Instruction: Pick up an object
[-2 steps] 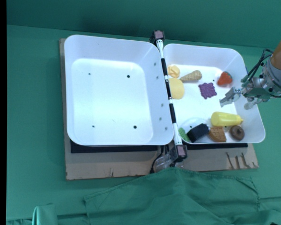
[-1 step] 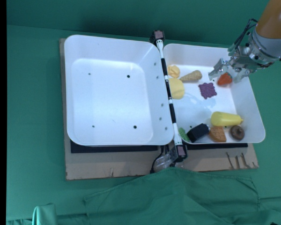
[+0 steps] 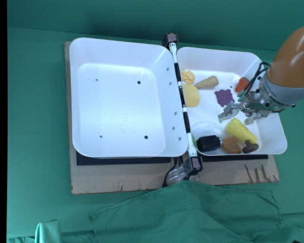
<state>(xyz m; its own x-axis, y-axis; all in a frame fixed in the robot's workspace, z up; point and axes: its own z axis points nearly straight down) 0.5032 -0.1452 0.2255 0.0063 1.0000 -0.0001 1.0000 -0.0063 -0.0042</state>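
Observation:
My gripper (image 3: 239, 115) hangs over the right bin (image 3: 273, 145), its two metal fingers spread apart and nothing between them, so it is open. Just below it lies a yellow wedge-shaped piece (image 3: 240, 130). A purple grape cluster (image 3: 224, 96) sits just to its upper left. A red-orange piece (image 3: 241, 84) lies beyond it, partly hidden by the cables. Along the bin's front edge are a black cylinder (image 3: 209, 143), a brown chunk (image 3: 231, 145) and a small brown mushroom shape (image 3: 250, 147).
Near the divider lie a yellow rounded fruit (image 3: 191, 95), a small yellow piece (image 3: 188, 76) and a tan cone-shaped piece (image 3: 206, 82). The left bin (image 3: 91, 52) is beside it. Green cloth (image 3: 192, 211) covers the bench's front.

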